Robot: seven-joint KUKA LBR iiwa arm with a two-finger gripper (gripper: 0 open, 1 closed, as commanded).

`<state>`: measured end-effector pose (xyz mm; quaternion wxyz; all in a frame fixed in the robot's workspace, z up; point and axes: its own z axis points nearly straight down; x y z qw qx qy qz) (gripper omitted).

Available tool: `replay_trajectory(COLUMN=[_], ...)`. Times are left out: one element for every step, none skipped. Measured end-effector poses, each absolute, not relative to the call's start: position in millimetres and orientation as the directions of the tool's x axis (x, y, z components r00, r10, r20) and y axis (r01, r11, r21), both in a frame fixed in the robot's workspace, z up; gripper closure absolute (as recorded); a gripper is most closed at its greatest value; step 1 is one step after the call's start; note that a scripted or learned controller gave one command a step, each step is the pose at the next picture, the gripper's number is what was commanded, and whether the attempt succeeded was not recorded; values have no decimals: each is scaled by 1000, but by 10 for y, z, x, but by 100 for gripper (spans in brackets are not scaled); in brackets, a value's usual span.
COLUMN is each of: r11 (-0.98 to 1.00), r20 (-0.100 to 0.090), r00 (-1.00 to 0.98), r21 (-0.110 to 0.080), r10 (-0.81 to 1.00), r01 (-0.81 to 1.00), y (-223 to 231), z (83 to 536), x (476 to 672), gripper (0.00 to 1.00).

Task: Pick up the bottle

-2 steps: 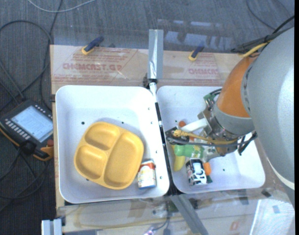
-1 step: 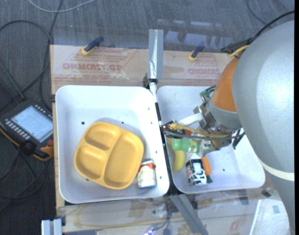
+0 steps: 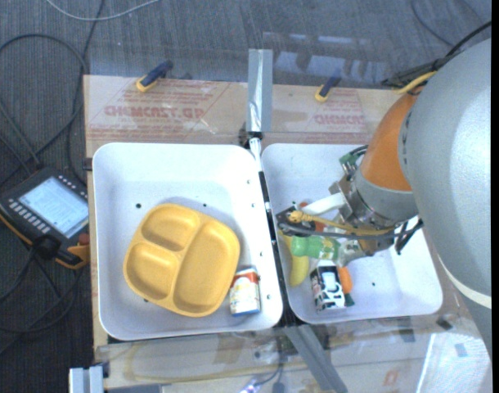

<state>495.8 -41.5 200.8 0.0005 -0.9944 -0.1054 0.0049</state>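
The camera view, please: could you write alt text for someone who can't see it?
A grey and orange robot arm reaches over the right white bin, above a green and yellow bottle and a dark can. The left white bin holds a yellow divided tray and a small carton.

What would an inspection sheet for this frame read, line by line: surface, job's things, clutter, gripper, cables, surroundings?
Surface: two white bins side by side, left bin and right bin, on a bench.
Job's things: green and yellow bottle lying in the right bin, near its left wall, under the wrist.
Clutter: yellow divided tray and small carton in the left bin; dark can below the bottle.
Gripper: gripper low over the bottle; fingers hidden among wires, state unclear.
Cables: black cables on the floor, upper left.
Surroundings: teach pendant left of the bench; two yellow clamps on its far edge.
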Motion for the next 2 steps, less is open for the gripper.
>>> replay_trajectory(r11=[-965,-980], r20=[-10,-8], r00=[965,980], r21=[-2,-1], r10=[263,199], r01=[263,199], y=[-240,304], z=[1815,1813], x=[4810,5773], gripper=[100,100])
